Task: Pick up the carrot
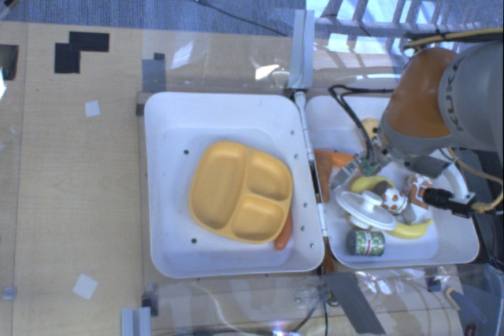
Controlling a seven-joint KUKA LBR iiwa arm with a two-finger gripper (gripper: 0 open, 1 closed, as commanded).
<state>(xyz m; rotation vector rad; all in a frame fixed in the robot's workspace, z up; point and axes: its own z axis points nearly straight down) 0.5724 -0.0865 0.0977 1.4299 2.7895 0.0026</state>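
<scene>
Reaching in from the right, the grey arm (457, 102) with its orange band hangs over the right bin (461, 248), its wrist covering much of that bin's upper half. The gripper (364, 166) points down and to the left near the bin's left wall; whether it is released or clenched cannot be told, as clutter and the wrist mask its tip. Just left of the gripper lies an orange piece (337, 161), partly hidden. Below the gripper sit a white lid-like disc (364, 210), a yellow banana (413, 230) along the lower right, and a small green-labelled can (367, 241) on its side near the bin's front edge. A small red-and-white item (392, 202) rests between disc and banana. Across the divider, the left bin (169, 169) holds a yellow compartment tray (240, 191) set at a tilt. The carrot (283, 232) lies at that tray's lower right corner, partly tucked beneath its rim, well apart from the gripper. Both bins rest on a wooden bench (71, 193).
</scene>
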